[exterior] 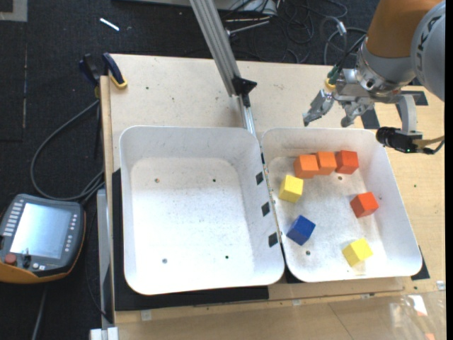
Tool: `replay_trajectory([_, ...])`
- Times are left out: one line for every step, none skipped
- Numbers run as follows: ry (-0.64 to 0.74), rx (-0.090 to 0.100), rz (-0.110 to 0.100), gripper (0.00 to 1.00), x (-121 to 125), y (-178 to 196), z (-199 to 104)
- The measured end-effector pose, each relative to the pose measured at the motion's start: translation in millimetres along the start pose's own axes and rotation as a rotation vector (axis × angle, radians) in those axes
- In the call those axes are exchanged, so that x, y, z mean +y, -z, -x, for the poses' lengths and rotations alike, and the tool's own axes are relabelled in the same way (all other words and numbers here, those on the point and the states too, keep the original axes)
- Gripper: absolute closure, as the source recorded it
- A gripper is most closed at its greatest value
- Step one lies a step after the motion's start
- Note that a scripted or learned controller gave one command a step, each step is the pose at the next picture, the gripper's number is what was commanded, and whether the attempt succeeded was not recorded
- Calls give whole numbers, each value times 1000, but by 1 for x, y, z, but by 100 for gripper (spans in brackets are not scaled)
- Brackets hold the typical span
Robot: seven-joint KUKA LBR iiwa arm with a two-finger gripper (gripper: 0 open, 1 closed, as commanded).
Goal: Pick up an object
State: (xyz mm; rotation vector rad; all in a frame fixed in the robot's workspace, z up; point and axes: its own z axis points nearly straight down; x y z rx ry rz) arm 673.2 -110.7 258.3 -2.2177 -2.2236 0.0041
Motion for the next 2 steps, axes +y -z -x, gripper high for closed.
replay_trajectory([1, 1, -4, 0, 8, -71, -4])
replay_trajectory([-6, -2, 9, 0, -10, -11, 29])
